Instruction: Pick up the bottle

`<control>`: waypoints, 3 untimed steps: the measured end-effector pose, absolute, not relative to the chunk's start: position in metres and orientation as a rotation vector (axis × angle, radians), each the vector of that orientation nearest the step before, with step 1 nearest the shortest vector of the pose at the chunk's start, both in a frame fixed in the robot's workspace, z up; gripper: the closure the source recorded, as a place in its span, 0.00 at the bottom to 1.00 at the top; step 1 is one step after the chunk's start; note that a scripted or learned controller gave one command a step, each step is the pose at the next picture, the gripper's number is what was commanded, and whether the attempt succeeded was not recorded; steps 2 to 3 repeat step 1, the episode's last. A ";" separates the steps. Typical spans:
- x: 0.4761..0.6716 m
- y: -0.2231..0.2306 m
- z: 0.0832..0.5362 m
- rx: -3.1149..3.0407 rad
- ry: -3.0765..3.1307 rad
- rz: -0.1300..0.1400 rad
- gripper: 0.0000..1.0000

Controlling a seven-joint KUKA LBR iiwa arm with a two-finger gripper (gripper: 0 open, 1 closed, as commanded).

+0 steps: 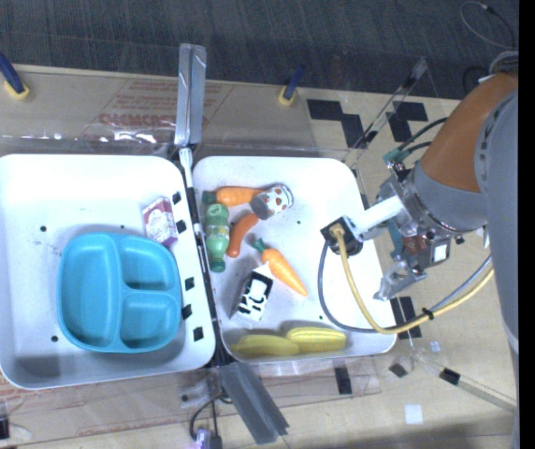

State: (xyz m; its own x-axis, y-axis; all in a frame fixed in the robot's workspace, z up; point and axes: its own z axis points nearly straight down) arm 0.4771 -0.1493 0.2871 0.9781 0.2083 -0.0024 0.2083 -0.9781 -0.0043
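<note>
The pincer (pixel 389 288) hangs at the right-hand rim of the right bin (pixel 338 190), low on that side, at the end of the grey arm (pixel 464 185) that comes in from the view's right. Whether it is open or shut cannot be told from here, and nothing can be seen in its hold. The bottle (pixel 216 235), green, lies well apart from the pincer, across the bin toward the view's left and a little higher in the view, lengthwise along the bin's left wall. Between the bottle and the pincer lies a carrot (pixel 282 269) with a green top, on a slant, and just below it a black-and-white card (pixel 256 296). Closer to the bottle a second carrot (pixel 242 233) lies just beside it. Farther up from the pincer, near the bin's far wall, a third carrot (pixel 235 195) lies crosswise, touching a small white-and-brown round thing (pixel 273 198). Below and to the left of the pincer, along the near wall, two yellow pieces (pixel 291 341) lie end to end. Farthest from the pincer, in the left bin (pixel 24 204), sits a blue divided plate (pixel 118 293), with a small purple-and-white packet (pixel 159 219) just beyond its upper right corner, near the wall between the bins.
</note>
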 end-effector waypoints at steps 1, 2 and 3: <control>0.475 -0.211 0.208 -3.118 -0.345 0.010 0.00; 0.475 -0.211 0.208 -3.118 -0.345 0.010 0.00; 0.475 -0.211 0.208 -3.118 -0.345 0.010 0.00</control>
